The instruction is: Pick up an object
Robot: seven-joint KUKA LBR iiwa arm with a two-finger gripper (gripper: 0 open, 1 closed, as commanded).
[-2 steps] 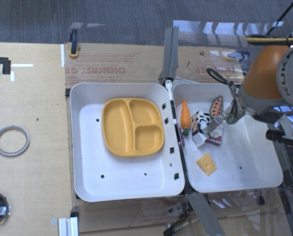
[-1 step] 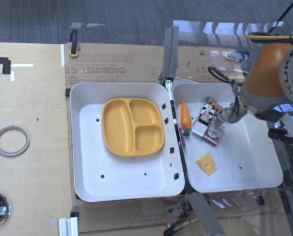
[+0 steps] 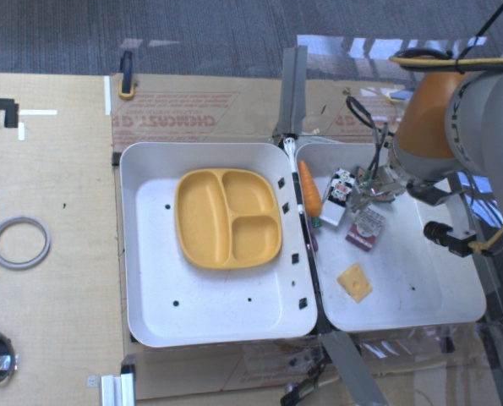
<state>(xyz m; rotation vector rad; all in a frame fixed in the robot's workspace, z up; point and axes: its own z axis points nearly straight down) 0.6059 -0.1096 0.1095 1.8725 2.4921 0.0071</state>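
The cardboard sheet (image 3: 200, 112) behind the bins carries red print, upside down and mirrored from here, so you can't read it as words. No label on the bin items is legible either.

Your gripper (image 3: 371, 189) hangs low at the upper left of the right bin (image 3: 420, 307), amid dark cables. The wrist hides the tips, so whether the jaws are apart or together cannot be told, and nothing shows between them.

Just at the gripper's 9 o'clock sits a small black-and-white patterned object (image 3: 341, 186), near or touching. At its 6 o'clock lies a clear packet with a dark red end (image 3: 365, 228), close beneath. An orange carrot (image 3: 308, 189) rests against the bin's left wall at 9 o'clock. A yellow cheese-like wedge (image 3: 353, 282) lies well apart at 6 o'clock.

The left bin (image 3: 150, 311) holds a yellow divided plate (image 3: 228, 218). A grey tape ring (image 3: 18, 242) lies on the worktop (image 3: 48, 167) far off at 9 o'clock.
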